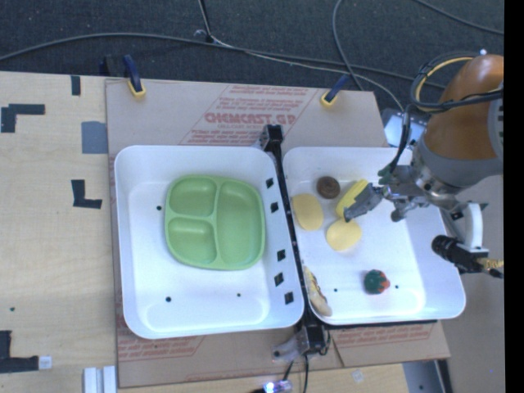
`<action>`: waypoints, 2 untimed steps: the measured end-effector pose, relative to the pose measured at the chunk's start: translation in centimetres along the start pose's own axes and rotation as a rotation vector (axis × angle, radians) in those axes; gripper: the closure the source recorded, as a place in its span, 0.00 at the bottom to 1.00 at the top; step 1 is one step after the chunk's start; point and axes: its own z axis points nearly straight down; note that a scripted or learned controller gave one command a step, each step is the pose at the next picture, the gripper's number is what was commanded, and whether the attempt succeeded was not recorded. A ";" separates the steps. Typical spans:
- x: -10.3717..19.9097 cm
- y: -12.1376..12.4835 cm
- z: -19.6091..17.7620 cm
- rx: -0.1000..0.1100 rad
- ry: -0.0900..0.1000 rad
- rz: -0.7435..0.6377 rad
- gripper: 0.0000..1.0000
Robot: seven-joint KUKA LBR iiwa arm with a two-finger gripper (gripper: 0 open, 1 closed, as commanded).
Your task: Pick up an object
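The right bin holds several small objects. A brown round piece lies at the back, with a bright yellow block next to it. In the middle are a pale yellow disc and a yellow lump. A green and red ball sits near the front, and a tan curved piece lies against the left wall. My gripper hangs over the bin's right half and is open, with one finger lying beside the yellow block. Nothing shows between the fingers.
A green divided plate fills the middle of the left bin. A black divider runs between the bins. Cables cross the dark floor behind the bench. Two clamps hold the cardboard at the back.
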 end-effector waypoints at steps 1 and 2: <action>0.0 0.2 -0.6 -0.012 -0.002 -0.003 0.00; -0.1 -0.8 4.6 -0.008 -0.001 -0.002 0.00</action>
